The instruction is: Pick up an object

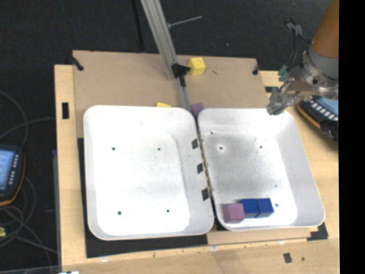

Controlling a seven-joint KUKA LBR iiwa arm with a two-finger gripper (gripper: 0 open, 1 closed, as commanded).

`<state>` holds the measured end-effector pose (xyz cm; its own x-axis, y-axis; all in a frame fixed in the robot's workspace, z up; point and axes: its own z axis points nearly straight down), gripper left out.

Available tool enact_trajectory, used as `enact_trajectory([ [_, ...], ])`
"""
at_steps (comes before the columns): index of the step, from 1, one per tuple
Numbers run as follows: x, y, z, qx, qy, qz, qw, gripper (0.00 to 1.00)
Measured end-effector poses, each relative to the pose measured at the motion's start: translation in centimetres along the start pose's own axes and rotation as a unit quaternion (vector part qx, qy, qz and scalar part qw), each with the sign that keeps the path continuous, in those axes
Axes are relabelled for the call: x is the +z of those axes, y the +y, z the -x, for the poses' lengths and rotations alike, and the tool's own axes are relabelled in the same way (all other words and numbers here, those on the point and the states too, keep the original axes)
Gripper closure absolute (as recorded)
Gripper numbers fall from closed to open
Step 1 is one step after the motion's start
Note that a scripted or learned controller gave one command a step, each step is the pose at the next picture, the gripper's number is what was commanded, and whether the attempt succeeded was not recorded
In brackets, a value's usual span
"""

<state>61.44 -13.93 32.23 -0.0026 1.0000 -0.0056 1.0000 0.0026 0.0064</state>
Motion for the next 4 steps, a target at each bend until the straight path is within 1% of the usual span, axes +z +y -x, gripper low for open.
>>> enact_trajectory([
  [1,8.1,-0.8,-1.9,-0.001,0.003,-0.007,1.0,1.0],
  [2,12.1,-4.9,-5.6,-0.002,0.003,-0.006,1.0,1.0],
  [3,16.8,-3.3,0.7,0.004,0.001,-0.005,1.0,1.0],
  [4,22.8,4.4,-3.4,-0.002,0.003,-0.002,1.0,1.0],
])
